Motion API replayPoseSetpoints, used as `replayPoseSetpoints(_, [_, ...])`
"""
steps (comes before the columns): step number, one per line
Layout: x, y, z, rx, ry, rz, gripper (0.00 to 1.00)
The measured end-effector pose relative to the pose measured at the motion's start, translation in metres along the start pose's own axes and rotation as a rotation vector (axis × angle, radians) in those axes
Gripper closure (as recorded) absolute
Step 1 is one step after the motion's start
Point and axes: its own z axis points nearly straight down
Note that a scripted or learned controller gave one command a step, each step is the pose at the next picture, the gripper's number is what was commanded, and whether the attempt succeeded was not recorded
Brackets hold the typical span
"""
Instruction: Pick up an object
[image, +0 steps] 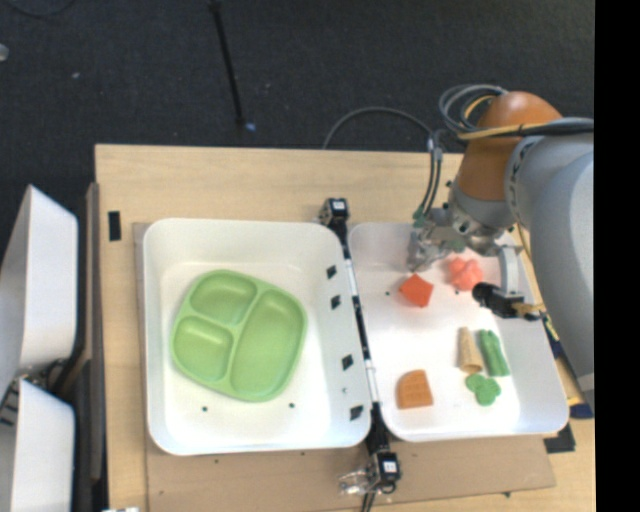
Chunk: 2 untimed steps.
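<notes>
While the gripper hovers, the red block lies just below.

floor: dark carpet beyond my bench, a thin black cable trailing across it | bench: pale wood, lit evenly from above | left edge: white boxy panels standing beside my bench; soft shadows

Two bins are sitting side by side on the bench. The left bin is holding a divided plate. In the right bin, a cube is lying at ten o'clock, a wedge at seven, and a cylinder at four.
</notes>
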Motion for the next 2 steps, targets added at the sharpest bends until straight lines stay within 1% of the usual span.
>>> replayPoseSetpoints(1, [-0.001, 0.003, -0.042, -0.003, 0.002, 0.0, 1.0])
replayPoseSetpoints(2, [-0.006, -0.002, -0.088, -0.003, 0.001, 0.002, 1.0])
